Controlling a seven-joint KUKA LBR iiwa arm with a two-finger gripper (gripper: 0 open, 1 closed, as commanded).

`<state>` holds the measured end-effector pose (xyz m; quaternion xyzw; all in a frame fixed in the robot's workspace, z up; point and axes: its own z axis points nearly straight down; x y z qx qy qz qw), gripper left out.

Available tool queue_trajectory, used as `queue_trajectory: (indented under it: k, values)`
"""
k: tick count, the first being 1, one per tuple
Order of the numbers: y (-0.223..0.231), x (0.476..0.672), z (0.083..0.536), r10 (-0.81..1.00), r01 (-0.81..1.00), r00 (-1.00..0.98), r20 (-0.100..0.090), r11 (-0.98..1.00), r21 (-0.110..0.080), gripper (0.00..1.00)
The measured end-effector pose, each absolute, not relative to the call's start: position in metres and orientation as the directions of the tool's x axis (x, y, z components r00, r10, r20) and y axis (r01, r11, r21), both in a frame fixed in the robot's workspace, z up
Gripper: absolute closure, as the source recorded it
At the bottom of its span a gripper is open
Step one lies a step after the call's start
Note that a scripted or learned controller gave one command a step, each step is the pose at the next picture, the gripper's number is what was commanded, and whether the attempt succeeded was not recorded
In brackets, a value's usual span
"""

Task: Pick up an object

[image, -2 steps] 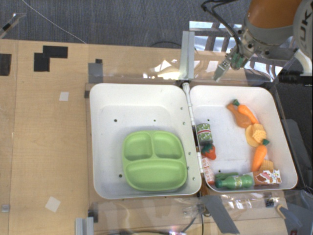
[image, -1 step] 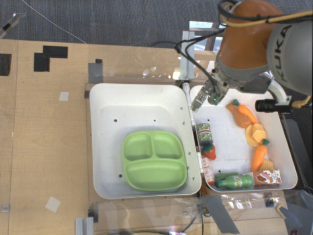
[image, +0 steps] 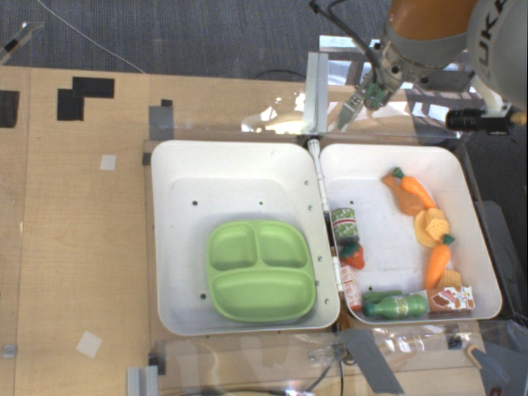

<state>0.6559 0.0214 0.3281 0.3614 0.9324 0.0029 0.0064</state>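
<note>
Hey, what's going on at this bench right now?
A KUKA arm is set to pick something from the bins. Its end effector hangs above the far rim of the right bin with nothing in it. That bin holds toy carrots, a green bottle and small packages. The left bin holds a green divided plate.

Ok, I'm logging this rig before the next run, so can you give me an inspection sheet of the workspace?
Surface: pale wooden bench bearing two shallow white bins, left bin and right bin.
Job's things: in the right bin, orange toy carrots, yellow ridged toy piece, green plastic bottle, small red-and-white carton, small labelled can, red strawberry toy.
Clutter: green three-compartment plastic tray in the left bin.
Gripper: two-finger gripper above the right bin's far edge, holding nothing.
Cables: black cables behind the arm.
Surroundings: dark grey carpet.
</note>
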Motion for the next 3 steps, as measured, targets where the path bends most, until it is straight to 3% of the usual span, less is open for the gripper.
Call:
queue_trajectory:
  k: [1,2,3]
  values:
    - [0.040,0.546,0.291,0.733,0.733,-0.680,-0.002,0.680,0.005,1.00]
    - [0.009,0.630,0.339,0.773,0.773,-0.634,-0.008,0.634,0.009,1.00]
    - [0.023,0.666,0.361,0.850,0.850,-0.527,-0.005,0.527,0.008,1.00]
